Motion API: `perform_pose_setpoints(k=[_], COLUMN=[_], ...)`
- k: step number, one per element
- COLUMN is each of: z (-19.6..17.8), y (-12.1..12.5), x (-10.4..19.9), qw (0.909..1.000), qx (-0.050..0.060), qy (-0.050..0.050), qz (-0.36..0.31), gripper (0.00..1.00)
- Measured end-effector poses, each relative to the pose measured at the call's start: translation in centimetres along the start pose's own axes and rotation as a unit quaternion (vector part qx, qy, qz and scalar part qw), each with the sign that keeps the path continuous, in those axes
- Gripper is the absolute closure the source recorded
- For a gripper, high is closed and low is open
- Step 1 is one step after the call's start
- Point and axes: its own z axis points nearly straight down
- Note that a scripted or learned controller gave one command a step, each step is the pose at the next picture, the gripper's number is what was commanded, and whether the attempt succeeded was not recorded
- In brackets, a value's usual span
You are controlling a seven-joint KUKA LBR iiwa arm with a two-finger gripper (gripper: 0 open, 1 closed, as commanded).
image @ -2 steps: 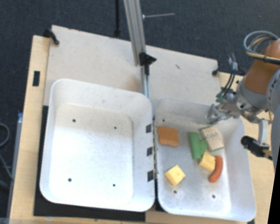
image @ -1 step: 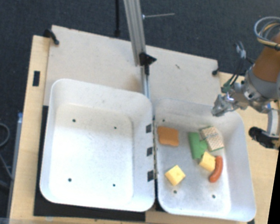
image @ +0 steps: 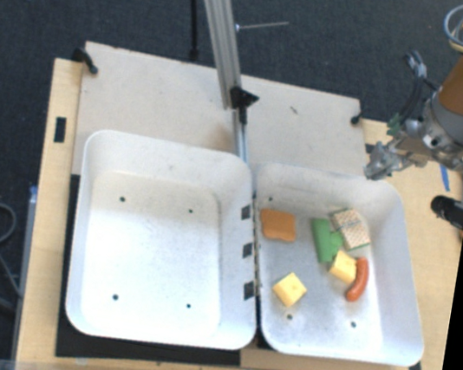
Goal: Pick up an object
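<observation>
Hand (image: 379, 167) hovers past right bin (image: 382, 337) far rim, grip state can't tell (too small). Objs inside; yellow cube (image: 289, 290) sits apart from the rest, so easiest target. Descend vertical, centred.

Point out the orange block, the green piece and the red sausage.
orange block (image: 277, 225), camera view, middle of its top face
green piece (image: 324, 240), camera view, middle of its body
red sausage (image: 358, 281), camera view, mid-length
</observation>
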Motion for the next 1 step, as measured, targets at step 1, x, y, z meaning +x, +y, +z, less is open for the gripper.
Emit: perform_pose_setpoints(k=[1], z=[-1.12], y=[0.16], x=[5.74], qw=[1.0], qx=[0.003], qy=[0.002], qz=[0.0], gripper=[1.0])
